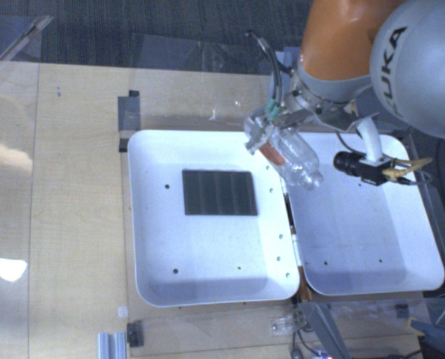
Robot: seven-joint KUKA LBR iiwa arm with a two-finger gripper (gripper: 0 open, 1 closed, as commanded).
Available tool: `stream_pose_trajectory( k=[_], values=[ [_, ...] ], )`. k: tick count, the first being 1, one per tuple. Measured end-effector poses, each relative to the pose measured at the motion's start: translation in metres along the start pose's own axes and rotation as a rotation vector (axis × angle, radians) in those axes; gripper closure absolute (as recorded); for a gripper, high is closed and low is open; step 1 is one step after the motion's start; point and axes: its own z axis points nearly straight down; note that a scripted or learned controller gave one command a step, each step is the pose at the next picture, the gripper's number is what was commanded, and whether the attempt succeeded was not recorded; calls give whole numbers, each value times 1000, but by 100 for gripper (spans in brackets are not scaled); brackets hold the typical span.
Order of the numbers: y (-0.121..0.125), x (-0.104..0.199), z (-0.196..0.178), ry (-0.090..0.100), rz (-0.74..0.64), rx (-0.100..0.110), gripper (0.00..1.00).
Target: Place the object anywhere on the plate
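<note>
A clear plastic bottle (298, 163) with a reddish label hangs tilted above the wall between the two bins, its lower end pointing down-right. My gripper (265, 133) is shut on the bottle's upper-left end, with the grey and orange arm reaching in from the upper right. The plate (218, 193), a dark grey ribbed square, lies flat in the left bin (149, 230), to the lower left of the bottle. Nothing rests on the plate.
The right bin (372, 238) sits under the arm. A black fitting with yellow tabs (364, 167) sticks out from the arm over that bin. Wooden bench surface (57, 200) spreads to the left, with black brackets (130, 114) at the bin corners.
</note>
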Motion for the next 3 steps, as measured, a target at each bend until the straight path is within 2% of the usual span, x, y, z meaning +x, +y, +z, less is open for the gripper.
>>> stream_pose_trajectory(
  k=[1, 2, 3],
  values=[
    [1, 0, -10, 0, -3, -5, 100],
    [2, 59, 0, 3, -341, 10, 100],
    [-23, 2, -19, 1, -543, 5, 100]
  ],
)
